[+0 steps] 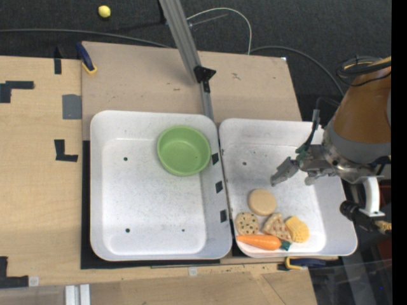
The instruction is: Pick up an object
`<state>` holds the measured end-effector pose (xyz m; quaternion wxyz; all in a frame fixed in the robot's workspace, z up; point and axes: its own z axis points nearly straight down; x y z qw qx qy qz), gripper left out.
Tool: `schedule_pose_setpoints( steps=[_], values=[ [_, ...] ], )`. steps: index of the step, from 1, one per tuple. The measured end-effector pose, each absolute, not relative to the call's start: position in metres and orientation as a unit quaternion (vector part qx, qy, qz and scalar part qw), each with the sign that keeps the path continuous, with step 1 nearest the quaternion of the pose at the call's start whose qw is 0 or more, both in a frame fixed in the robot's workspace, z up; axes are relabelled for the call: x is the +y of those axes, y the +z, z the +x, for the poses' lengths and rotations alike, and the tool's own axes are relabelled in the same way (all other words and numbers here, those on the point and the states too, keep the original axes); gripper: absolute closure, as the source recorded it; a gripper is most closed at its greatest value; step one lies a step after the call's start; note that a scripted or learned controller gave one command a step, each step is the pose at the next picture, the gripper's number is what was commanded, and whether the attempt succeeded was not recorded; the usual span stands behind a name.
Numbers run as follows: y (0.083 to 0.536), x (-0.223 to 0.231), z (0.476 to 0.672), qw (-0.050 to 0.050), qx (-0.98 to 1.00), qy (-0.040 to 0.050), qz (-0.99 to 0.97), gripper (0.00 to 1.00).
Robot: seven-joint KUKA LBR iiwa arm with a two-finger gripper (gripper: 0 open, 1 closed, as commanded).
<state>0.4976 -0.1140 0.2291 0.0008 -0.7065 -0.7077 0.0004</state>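
Note:
My gripper point(296, 176) hangs over the right bin point(267, 135), its fingers point(280, 173) spread open with nothing between them. Just below and left of it lies a round tan biscuit point(262, 202). Along the bin's front edge sit a brown waffle piece point(247, 223), a pizza-like slice point(276, 224), a yellow corn piece point(297, 229) and an orange carrot point(259, 241). A green bowl point(184, 150) stands upright at the back right of the left bin point(127, 221).
A grey slanted pole point(181, 30) reaches down to the divide between the bins. Cables run over the dark floor behind the bench, and a small yellow ball point(104, 11) lies there. The arm's orange band point(365, 110) is at the right.

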Motion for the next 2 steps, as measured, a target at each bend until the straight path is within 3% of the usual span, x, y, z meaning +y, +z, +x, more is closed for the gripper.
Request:
schedule_pose_setpoints(
  steps=[1, 2],
  values=[
    [0.229, -0.114, 0.498, 0.001, -0.708, 0.0005, -0.707, 0.00],
    [0.184, -0.112, 0.501, 0.003, -0.708, 0.0022, -0.707, 0.00]
  ],
)
